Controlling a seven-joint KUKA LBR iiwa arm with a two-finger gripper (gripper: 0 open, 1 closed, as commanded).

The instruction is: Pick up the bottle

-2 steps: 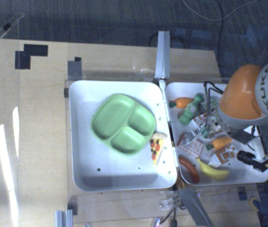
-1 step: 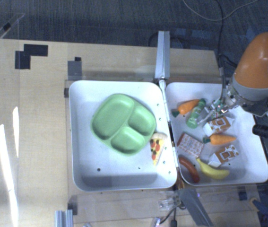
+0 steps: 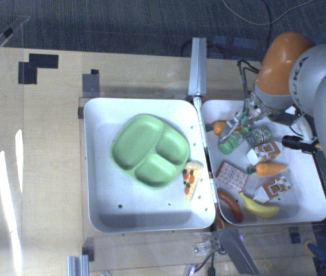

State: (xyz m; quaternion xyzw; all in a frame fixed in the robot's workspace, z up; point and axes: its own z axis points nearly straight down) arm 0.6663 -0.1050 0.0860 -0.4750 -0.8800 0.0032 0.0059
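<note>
- The arm (image 3: pixel 312 79) comes in from 3 o'clock and bends over the right bin (image 3: pixel 321 203), which puts its wrist above that bin's upper-left corner, where the task's thing lies.
- The left bin (image 3: pixel 94 206) holds a green divided plate (image 3: pixel 151 149) near its middle; a pizza slice toy (image 3: pixel 190 178) lies at the plate's 4 o'clock, against the bin's right wall. Nothing there bears on the task, so I judge it a drop-off side.
- The right bin carries the clutter: a banana (image 3: pixel 259 206) and a sausage (image 3: pixel 230 204) toward 6 o'clock, a carrot (image 3: pixel 269 168) near the middle, small printed cartons (image 3: pixel 266 150) and a patterned card (image 3: pixel 231 176) around them.
- The bottle (image 3: pixel 230 143), green and lying on its side, sits toward 10 o'clock in the right bin, close to the divider, a can (image 3: pixel 259 135) just at its 2 o'clock.
- The gripper (image 3: pixel 237 128) is down right at the bottle's upper end, touching or nearly so; it looks set for a grasp there, since the neighbours crowd the other sides.
- Whether the jaws stand apart or clamped on the bottle I cannot tell; they blur into the objects.
</note>
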